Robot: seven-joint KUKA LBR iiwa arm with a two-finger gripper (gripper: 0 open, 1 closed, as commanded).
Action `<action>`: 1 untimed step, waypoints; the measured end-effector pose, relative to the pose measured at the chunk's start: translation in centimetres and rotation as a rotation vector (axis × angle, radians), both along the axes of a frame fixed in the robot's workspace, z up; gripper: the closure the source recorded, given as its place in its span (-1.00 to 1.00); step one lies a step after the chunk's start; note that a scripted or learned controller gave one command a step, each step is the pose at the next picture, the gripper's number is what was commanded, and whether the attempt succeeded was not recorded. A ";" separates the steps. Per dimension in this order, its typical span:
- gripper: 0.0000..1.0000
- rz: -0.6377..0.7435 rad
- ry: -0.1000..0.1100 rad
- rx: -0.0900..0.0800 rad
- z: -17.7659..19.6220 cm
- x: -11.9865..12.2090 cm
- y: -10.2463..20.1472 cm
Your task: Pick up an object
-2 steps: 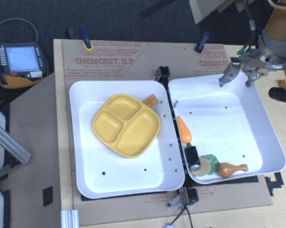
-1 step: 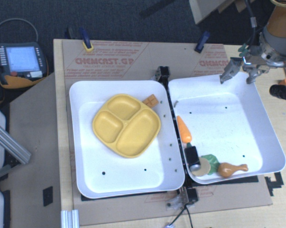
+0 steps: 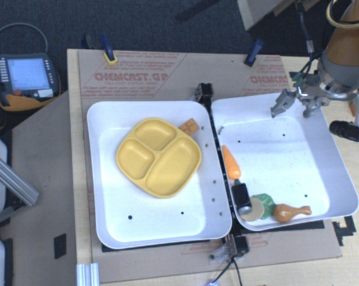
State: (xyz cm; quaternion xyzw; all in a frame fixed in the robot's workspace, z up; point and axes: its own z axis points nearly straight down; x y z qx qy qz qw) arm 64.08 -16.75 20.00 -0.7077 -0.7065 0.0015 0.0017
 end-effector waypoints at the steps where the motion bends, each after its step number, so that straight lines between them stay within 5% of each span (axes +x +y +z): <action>1: -1.00 0.002 0.002 0.001 -5.9 -0.3 0.9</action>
